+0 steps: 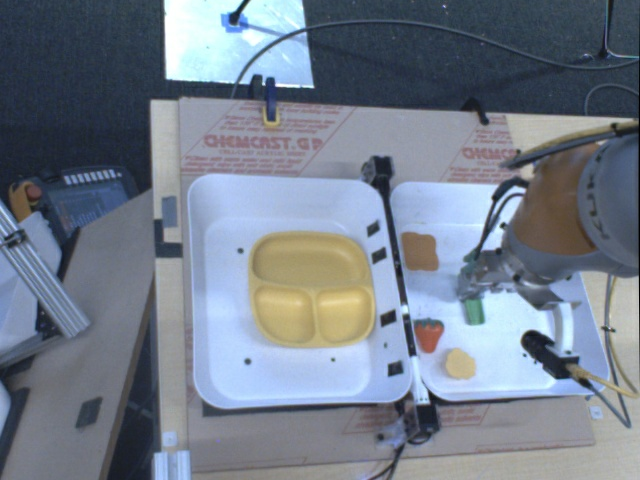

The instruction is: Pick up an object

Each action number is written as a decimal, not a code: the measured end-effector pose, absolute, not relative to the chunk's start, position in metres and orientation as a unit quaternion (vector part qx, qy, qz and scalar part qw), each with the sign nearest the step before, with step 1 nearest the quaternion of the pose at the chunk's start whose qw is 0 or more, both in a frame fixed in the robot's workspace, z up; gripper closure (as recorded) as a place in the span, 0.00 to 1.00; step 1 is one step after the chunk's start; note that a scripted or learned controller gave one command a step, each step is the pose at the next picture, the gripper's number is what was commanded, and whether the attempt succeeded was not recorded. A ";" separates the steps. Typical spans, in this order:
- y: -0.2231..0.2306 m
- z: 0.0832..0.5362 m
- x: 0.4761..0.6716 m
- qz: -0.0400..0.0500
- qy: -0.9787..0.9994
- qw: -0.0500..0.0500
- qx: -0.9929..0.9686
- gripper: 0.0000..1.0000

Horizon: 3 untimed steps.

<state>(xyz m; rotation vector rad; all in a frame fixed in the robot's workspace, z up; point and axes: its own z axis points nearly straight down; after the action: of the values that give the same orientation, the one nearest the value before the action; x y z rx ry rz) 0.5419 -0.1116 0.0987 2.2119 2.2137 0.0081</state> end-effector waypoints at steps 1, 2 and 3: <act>-0.108 0.143 0.549 0.001 0.708 0.001 0.706 1.00; -0.109 0.185 0.550 0.001 0.708 0.001 0.706 1.00; -0.109 0.234 0.551 0.001 0.708 0.001 0.706 1.00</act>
<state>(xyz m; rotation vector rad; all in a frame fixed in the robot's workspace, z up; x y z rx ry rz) 0.5512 -0.1089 0.2342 2.2153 2.2235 0.0027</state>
